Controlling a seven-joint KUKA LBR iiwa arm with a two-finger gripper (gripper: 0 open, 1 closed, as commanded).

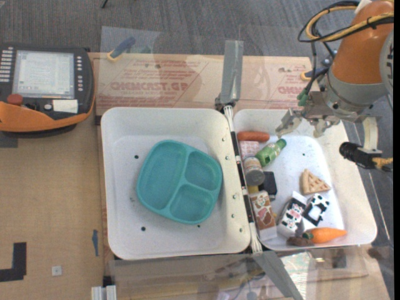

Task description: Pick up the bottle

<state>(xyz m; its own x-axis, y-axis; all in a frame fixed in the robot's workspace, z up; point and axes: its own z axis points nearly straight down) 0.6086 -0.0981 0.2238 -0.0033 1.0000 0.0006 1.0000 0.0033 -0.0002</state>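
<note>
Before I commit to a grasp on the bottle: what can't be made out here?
- Gripper: small and blurred above the right bin; finger state unreadable.
- Green bottle: its lower end runs in among the packed items by the divider.
- Arm: cut off by the top-right edge.
- Labels on the packets: too small to read.

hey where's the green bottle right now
The green bottle lies tilted in the right bin, near its upper left corner, just below the hot dog.
</note>
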